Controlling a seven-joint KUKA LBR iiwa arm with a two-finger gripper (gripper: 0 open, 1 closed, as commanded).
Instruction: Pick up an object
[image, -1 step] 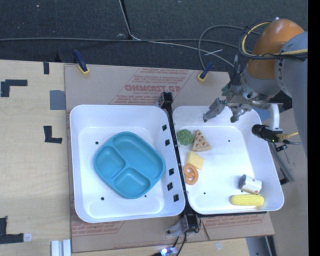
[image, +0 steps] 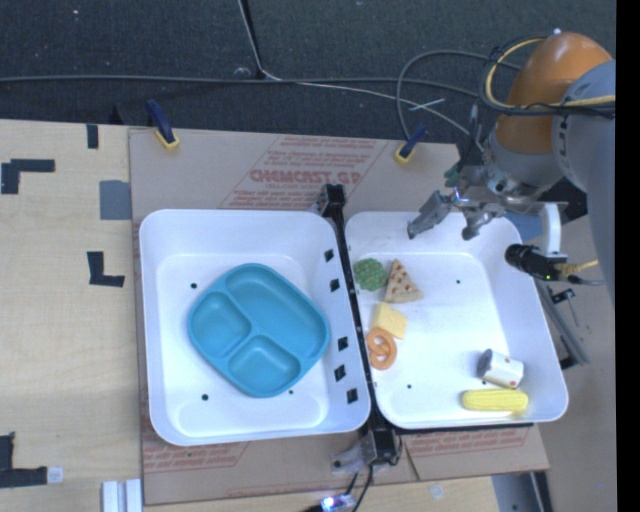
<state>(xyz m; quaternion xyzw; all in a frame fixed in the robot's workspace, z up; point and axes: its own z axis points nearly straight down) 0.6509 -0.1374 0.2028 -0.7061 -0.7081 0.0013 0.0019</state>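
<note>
1. We saw two shallow white bins side by side on a cardboard sheet (image: 300, 175) laid over the bench, the left bin (image: 160, 330) and the right bin (image: 535, 330) meeting along a black centre divider.
2. The left bin held one thing: a blue compartment tray (image: 258, 328), lying flat and slightly turned, with three wells.
3. The right bin held the small items. Near its left wall, towards the far side, we found a green broccoli piece (image: 369, 273) touching a pizza slice (image: 401, 284).
4. Just below those lay a yellow cheese block (image: 390, 321), and touching its near edge an orange pretzel (image: 381, 349).
5. In the near right corner of that bin, a yellow corn cob (image: 494, 401) lay along the front wall, with a small grey and white can (image: 500, 369) on its side just behind it.
6. The gripper (image: 447, 222) hung over the far rim of the right bin, well apart from every item. We saw its two fingers spread apart, with nothing between them and touching nothing.
</note>
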